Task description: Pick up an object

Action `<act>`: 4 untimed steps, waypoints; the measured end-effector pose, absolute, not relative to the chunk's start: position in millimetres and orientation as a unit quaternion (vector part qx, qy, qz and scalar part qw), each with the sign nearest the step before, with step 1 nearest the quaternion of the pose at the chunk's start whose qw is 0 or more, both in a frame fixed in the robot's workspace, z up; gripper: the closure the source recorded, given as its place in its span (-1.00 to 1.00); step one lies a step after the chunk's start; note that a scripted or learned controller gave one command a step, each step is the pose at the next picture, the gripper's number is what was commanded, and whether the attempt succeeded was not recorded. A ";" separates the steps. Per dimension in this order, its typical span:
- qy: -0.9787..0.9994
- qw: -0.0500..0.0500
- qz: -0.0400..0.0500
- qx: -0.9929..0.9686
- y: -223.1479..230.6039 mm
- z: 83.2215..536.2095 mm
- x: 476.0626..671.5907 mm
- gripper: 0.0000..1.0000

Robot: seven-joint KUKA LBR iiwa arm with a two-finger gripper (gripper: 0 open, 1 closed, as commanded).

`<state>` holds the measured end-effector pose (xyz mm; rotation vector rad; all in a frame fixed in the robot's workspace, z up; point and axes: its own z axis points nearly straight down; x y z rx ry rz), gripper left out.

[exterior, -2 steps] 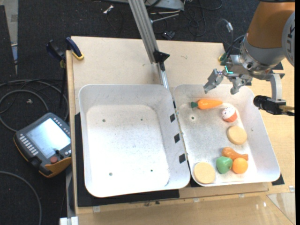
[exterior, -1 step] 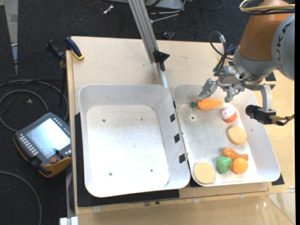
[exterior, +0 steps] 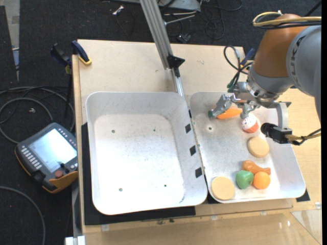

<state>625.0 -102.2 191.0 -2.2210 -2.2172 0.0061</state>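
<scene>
My gripper hangs over the back of the right bin, reaching in from the right under the grey and orange arm. An orange carrot-like object with a green tip lies right at its fingers; whether it is gripped or just touched is unclear. Beside it to the right sits a red and white round piece. Further forward in the same bin lie a tan oval, a tan disc, a green piece and an orange fruit with an orange-brown piece behind it.
The left bin stands beside the right one, sharing a raised divider with black clips. A slanted metal rail ends near the bins' back edge. A teach pendant lies on the floor at the left.
</scene>
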 end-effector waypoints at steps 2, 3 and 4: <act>-0.707 -0.001 -0.001 -0.708 -102.5 141.0 625.6 1.00; -0.708 -0.003 -0.002 -0.706 -100.6 185.1 631.6 1.00; -0.708 -0.003 -0.002 -0.706 -98.0 246.6 626.7 1.00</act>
